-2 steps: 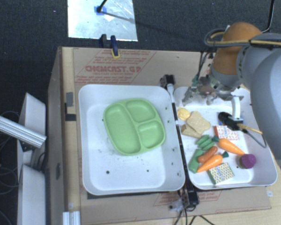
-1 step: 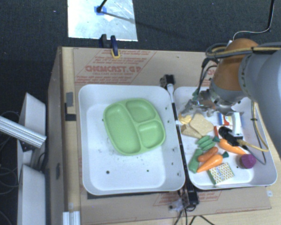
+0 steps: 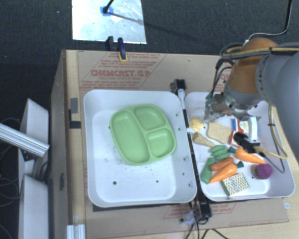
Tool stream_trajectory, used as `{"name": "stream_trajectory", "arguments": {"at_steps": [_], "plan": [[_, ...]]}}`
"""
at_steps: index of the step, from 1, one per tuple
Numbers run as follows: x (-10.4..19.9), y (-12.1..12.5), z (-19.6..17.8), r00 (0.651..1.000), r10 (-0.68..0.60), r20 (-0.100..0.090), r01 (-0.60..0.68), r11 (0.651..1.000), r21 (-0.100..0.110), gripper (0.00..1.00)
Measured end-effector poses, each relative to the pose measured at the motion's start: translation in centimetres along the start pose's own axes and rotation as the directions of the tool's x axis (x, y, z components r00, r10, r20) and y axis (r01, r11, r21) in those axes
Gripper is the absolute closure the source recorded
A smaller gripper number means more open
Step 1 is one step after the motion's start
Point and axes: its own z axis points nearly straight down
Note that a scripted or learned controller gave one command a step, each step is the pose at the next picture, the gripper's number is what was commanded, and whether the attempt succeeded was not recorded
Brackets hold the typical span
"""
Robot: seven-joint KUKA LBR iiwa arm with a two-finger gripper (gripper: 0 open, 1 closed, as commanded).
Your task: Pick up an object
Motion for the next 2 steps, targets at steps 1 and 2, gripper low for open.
{"name": "stream_trajectory", "arguments": {"at_steps": [1, 2], "plan": [[0.0, 0.0, 0.0, 1.000, 0.000, 0.000, 0.000, 1.000, 0.001, 0.00], [0.0, 0.1, -1.1, 1.000, -0.001, 0.000, 0.001, 1.000, -0.002, 1.00]]}}
